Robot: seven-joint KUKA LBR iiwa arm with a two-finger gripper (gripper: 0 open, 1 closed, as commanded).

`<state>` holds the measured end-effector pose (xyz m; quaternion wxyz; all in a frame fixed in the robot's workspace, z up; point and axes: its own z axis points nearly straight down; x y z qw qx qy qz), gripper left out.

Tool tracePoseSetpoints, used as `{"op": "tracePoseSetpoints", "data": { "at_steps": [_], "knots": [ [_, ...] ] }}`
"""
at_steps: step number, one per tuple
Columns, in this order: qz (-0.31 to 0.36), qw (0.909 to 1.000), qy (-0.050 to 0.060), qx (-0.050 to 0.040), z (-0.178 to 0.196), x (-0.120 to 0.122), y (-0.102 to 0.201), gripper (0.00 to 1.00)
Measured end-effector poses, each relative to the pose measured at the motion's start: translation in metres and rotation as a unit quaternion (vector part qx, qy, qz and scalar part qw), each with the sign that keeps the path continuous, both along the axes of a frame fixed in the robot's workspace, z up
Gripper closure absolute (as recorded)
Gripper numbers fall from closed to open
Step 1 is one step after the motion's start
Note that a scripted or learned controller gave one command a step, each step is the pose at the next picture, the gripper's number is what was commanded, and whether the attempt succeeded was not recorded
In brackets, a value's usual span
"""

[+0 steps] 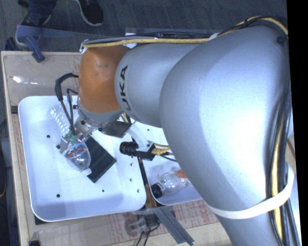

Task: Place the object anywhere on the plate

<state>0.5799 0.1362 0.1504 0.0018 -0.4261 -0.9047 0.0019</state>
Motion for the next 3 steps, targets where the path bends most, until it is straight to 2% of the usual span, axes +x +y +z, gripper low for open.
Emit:
{"op": "tracePoseSetpoints", "data": {
  "at_steps": [1, 2, 3],
  "knots": [
    [-0.078, 0.9970, -0.002, 0.0002, 0.041, -0.008, -0.061, 1.00],
    [-0.209, 0.9779, -0.001, -0.0002, 0.073, -0.046, -0.032, 1.00],
    [-0.199, 0.9800, 0.000, -0.0015, 0.020, -0.008, -0.010, 1.00]
  ]
}}
